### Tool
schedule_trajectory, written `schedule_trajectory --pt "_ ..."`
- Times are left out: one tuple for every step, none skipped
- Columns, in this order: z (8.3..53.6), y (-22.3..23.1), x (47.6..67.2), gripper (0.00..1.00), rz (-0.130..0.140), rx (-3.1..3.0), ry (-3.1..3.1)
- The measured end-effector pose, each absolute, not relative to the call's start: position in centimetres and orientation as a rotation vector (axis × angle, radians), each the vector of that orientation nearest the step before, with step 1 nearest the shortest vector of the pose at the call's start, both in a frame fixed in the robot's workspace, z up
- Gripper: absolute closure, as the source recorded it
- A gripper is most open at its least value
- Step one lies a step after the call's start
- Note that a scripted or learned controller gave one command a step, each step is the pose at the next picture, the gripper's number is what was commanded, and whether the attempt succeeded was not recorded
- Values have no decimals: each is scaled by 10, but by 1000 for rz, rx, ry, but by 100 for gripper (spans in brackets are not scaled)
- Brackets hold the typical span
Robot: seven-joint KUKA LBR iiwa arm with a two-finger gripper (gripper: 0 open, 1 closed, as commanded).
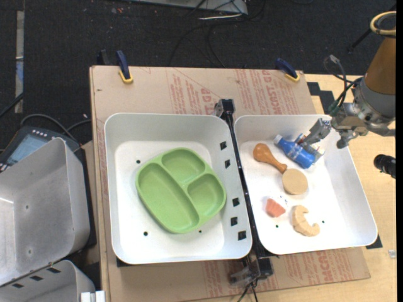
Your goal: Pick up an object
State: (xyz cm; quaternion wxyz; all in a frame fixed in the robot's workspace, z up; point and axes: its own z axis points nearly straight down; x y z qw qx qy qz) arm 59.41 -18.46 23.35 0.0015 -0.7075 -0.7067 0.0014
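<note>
In the right white bin (352, 187), a tan crescent-shaped wooden piece (305, 221) and a small salmon-pink wedge (275, 207) lie nearest the camera, at about 6 o'clock. Beyond them rests a wooden pestle-like piece with an orange-brown handle and round pale head (281, 168). Farthest, at about 1 o'clock, the robot's grey two-finger gripper (313, 138) sits over a blue plastic object with white and red markings (296, 151); whether its jaws are apart or clamped on it cannot be told. The left bin (119, 168) holds a green three-compartment plastic plate (181, 189). A glancing grip could let the blue object slip or skid toward the bin wall.
</note>
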Motion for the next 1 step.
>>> schedule_trajectory --pt "184 -192 600 0 3 -2222 -2218"
